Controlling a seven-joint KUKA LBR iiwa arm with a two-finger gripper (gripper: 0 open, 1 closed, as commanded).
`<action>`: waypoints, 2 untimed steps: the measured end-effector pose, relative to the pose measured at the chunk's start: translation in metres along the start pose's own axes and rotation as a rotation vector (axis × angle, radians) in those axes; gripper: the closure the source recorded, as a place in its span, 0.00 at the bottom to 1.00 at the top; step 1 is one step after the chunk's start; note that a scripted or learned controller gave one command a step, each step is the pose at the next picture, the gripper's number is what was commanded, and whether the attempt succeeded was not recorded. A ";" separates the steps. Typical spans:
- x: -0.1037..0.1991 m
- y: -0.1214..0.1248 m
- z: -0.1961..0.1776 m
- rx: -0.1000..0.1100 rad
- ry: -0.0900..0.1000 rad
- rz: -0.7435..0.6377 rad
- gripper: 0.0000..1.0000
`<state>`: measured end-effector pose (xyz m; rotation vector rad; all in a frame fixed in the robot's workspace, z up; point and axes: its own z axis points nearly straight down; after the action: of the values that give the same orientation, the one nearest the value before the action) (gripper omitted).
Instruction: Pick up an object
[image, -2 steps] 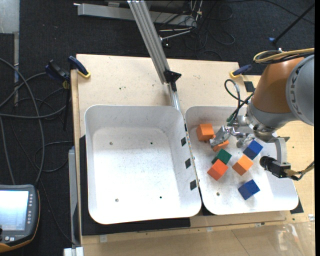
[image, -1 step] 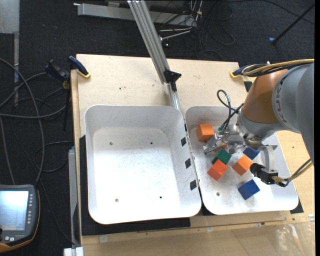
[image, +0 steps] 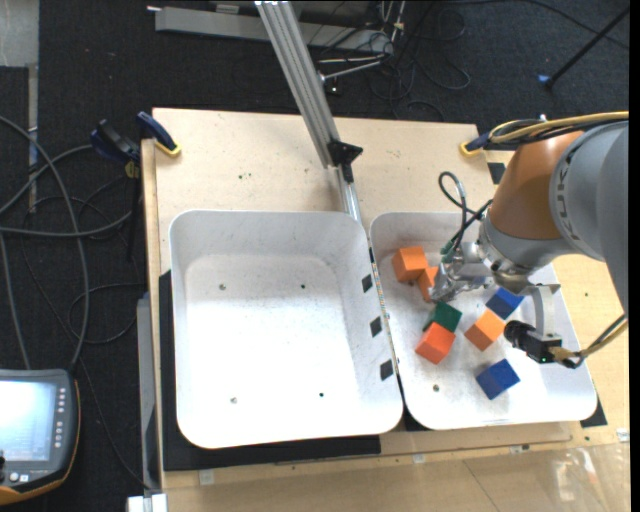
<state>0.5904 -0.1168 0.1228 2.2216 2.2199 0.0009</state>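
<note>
The right bin (image: 560, 405) holds several small blocks. An orange block (image: 408, 264) lies at its upper left, and a smaller orange piece (image: 429, 284) sits right beside it. Lower down are a green block (image: 443, 318), an orange block (image: 434, 343), another orange block (image: 485, 328) and two blue blocks (image: 504, 300) (image: 497, 378). My gripper (image: 447, 284) hangs low over the bin's upper left part, directly against the small orange piece and just above the green block. The wrist hides how it meets the piece.
The left bin (image: 190, 300) stands beside the right one, with a shared rim between them. A slanted metal rail (image: 310, 90) runs down from the top to the bins' junction. Clamps (image: 160, 135) sit at the bench's far corners. A pendant (image: 30, 430) lies at lower left.
</note>
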 end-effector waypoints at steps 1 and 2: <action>-0.006 0.010 -0.051 -0.005 -0.001 -0.002 1.00; -0.010 0.010 -0.114 -0.007 -0.002 -0.002 1.00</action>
<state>0.6008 -0.1267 0.2369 2.2147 2.2183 0.0060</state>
